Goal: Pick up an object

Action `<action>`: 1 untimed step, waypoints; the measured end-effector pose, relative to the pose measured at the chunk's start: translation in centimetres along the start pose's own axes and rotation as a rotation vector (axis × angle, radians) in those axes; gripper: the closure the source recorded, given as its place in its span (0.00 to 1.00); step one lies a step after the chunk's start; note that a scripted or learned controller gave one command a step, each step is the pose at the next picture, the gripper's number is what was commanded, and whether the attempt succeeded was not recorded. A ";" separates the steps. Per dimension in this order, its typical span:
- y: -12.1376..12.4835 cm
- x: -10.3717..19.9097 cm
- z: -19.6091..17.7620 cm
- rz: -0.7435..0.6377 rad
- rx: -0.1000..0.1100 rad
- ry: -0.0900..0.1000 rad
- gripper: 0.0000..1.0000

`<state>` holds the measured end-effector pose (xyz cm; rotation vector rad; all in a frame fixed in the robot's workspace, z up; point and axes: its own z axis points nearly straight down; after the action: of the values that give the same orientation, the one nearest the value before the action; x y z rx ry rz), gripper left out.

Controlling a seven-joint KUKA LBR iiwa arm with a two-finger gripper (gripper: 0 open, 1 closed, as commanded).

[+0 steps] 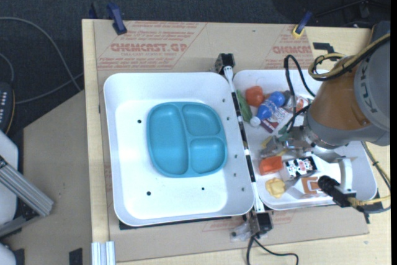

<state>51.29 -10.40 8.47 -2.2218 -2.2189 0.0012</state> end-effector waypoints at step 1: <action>0.0 0.1 -0.9 0.000 -0.002 0.000 1.00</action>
<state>51.34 -10.34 9.41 -2.2228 -2.2191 -0.0009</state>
